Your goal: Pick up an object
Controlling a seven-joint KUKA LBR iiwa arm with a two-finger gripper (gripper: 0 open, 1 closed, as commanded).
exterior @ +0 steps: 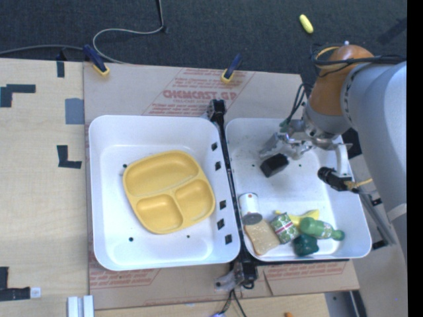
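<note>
My gripper [276, 156] hangs low over the upper middle of the right bin [344, 207], reaching in from the arm on the right. No object shows in its grasp. Along this bin's front edge lie a small white cylinder [249, 205], a tan speckled block [262, 237], a small green and red packet [284, 227], a green bottle [318, 228] and a dark green piece [305, 246]. A yellow scrap [310, 214] sits just behind the bottle. All of them lie well in front of the gripper and apart from it.
The left bin [106, 197] holds a yellow divided plate [169, 191]. A black divider with clips [223, 177] runs between the bins. The grey arm with its orange band [334, 84] covers the right bin's far right corner. Cables lie on the dark floor behind.
</note>
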